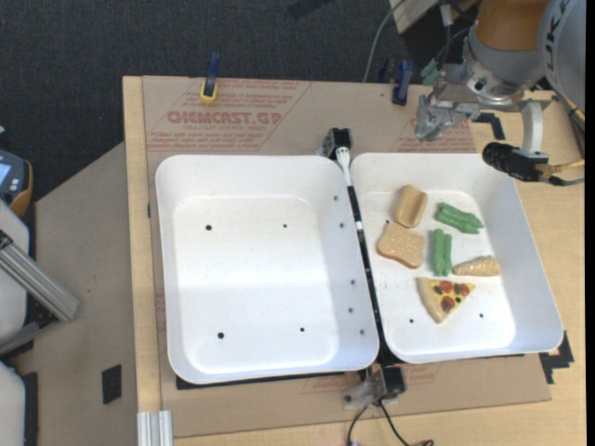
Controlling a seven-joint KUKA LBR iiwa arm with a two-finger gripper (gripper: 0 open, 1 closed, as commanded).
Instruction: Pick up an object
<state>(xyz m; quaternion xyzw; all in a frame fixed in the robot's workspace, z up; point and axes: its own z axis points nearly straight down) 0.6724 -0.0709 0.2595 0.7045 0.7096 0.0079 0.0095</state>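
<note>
The pizza slice (444, 296) is lying nearest in the right bin (530, 240), and it is looking like a small, light, hard toy, best pinched across its narrow sides. Just behind it the toast (401, 245), the bread roll (410, 205), the two green pods (441, 252) and the wedge (478, 267) are sitting close together. Farther back, the gripper (435, 122) is hanging over the cardboard past the bin's far rim, holding nothing, and I cannot tell how wide it is opening.

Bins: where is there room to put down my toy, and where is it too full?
The left bin has a bare floor from wall to wall. In the right bin, the strip along the near wall below the pizza slice is free. The middle is crowded with bread and green beans.
</note>
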